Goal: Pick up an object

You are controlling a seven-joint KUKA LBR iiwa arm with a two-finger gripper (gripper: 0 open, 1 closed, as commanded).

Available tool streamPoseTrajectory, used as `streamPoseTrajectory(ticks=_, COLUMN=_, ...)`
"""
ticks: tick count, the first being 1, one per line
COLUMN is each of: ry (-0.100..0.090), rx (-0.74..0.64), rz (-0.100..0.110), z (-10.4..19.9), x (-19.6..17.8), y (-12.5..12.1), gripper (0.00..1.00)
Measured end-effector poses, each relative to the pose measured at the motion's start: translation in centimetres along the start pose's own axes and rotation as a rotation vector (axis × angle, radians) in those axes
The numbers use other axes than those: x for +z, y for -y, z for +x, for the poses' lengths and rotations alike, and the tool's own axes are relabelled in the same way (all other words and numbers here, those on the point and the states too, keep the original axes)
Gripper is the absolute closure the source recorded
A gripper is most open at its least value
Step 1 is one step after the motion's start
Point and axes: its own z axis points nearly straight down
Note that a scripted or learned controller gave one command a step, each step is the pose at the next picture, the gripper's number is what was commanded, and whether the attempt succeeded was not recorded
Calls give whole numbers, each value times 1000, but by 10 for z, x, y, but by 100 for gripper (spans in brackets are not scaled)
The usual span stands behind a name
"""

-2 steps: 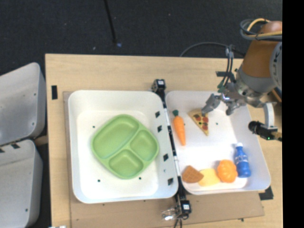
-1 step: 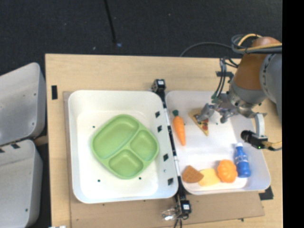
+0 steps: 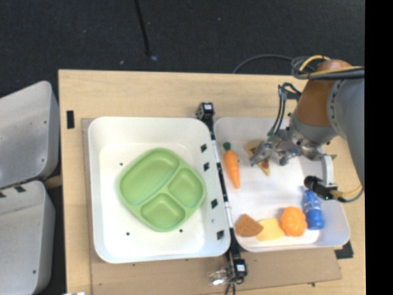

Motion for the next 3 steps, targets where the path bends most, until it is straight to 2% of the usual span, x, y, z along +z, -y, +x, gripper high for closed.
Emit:
streamPoseTrajectory(ticks=1, ry=-1, rx=3, rz=2, z=-2, x=-14, y=0, gripper=100)
streamPoseTrajectory(ticks=2, ry=0, rx=1, rz=-9, z=-7, x=-77, y=-5, gripper=100)
streamPoseTrajectory(ticks=3, ry=1, rx=-2, rz=-9, z=-13, x=-141, y=-6, gripper=100)
